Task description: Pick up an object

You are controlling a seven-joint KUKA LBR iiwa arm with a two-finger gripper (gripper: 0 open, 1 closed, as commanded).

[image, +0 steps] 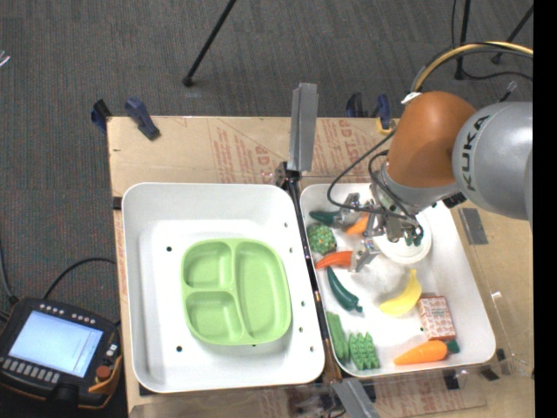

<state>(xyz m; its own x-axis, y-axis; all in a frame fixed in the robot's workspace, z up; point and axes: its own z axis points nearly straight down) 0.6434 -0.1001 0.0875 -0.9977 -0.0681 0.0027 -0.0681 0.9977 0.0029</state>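
My gripper (359,230) hangs low over the upper middle of the right bin (470,273), open, one finger up-left and the other down-right. A small orange toy piece (359,225) lies between them. Close by are a bumpy green toy (320,238), a dark green piece (324,218), a red-orange pepper (335,259) and a white round dish (406,248) partly under the wrist. Further forward lie a dark green cucumber (345,290), a yellow banana (402,299), a pink box (435,316) and a carrot (424,352).
The left bin (144,225) holds a green divided plate (235,290). Two more green toys (338,332) (365,351) sit at the right bin's front left. A grey post (303,129) stands behind the wall between the bins. A teach pendant (57,347) lies at lower left.
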